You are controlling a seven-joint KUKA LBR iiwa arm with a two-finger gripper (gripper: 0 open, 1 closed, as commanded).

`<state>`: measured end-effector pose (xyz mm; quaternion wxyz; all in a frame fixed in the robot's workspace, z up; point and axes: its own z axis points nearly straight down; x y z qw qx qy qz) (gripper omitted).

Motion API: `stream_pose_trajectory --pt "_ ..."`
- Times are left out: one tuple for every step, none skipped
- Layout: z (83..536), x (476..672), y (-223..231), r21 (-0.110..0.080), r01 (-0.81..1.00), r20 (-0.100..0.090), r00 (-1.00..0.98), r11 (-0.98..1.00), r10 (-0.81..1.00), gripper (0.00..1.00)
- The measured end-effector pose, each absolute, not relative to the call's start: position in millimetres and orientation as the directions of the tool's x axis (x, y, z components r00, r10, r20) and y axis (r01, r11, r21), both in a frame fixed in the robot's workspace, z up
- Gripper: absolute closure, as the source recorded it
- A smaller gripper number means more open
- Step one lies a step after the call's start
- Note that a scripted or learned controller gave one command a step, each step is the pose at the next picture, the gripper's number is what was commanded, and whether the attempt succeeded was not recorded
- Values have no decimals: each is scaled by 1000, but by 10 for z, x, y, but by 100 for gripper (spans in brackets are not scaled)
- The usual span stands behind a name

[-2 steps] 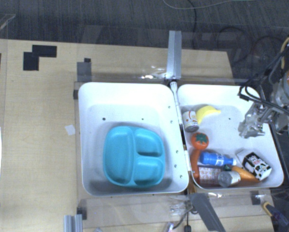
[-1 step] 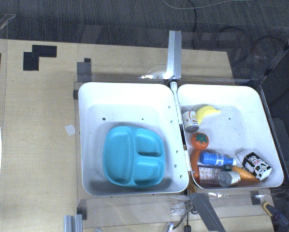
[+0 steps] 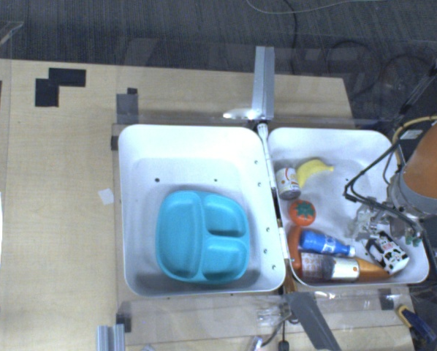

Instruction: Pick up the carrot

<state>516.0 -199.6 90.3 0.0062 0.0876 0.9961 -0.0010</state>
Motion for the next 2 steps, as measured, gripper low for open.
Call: stream_pose_trajectory --pt "2014 5611 -2046 0 95 -5 -995 995 95 100" --pt "3784 5565 -2049 1 329 -9 -944 944 329 100"
